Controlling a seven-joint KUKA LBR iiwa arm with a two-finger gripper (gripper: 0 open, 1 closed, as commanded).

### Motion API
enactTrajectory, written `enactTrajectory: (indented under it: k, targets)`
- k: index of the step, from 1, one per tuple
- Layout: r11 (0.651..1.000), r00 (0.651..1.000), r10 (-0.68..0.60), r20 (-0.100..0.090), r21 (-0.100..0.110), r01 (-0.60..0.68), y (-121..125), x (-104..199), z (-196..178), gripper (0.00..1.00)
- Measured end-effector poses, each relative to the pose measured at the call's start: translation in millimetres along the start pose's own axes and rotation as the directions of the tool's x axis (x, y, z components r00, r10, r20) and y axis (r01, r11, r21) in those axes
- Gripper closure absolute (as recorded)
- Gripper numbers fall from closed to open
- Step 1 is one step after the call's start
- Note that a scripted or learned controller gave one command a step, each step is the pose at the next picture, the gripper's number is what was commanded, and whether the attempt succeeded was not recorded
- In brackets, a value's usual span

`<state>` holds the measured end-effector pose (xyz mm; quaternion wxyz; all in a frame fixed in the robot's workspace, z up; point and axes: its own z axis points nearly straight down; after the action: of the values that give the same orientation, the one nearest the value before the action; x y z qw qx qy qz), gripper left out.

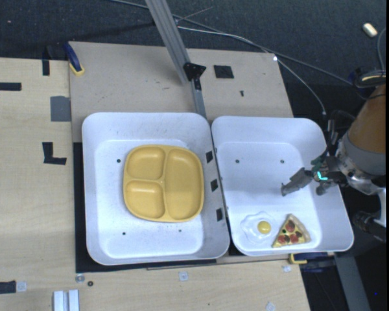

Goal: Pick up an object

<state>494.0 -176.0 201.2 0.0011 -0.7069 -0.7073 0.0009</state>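
Note:
A toy fried egg and a toy pizza slice lie side by side at the near edge of the right bin. A yellow divided plate rests in the middle of the left bin. My gripper hangs over the right side of the right bin, a little beyond the pizza slice and apart from it. I see nothing held in it.
The arm's grey wrist and orange band enter from the right, over the right bin's rim. A metal pole slants over the bench behind the bins. Cables run across the dark floor at the back.

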Motion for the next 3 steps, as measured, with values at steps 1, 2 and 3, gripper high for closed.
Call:
enactTrajectory:
  k: [1,2,3]
  targets:
    - [1.000,1.000,0.000,0.000,0.000,0.000,0,0,0,0.00]
    - [1.000,1.000,0.000,-0.001,0.004,0.000,-9,5,49,0.00]
    - [1.000,1.000,0.000,-0.001,0.003,0.000,0,4,104,0.00]
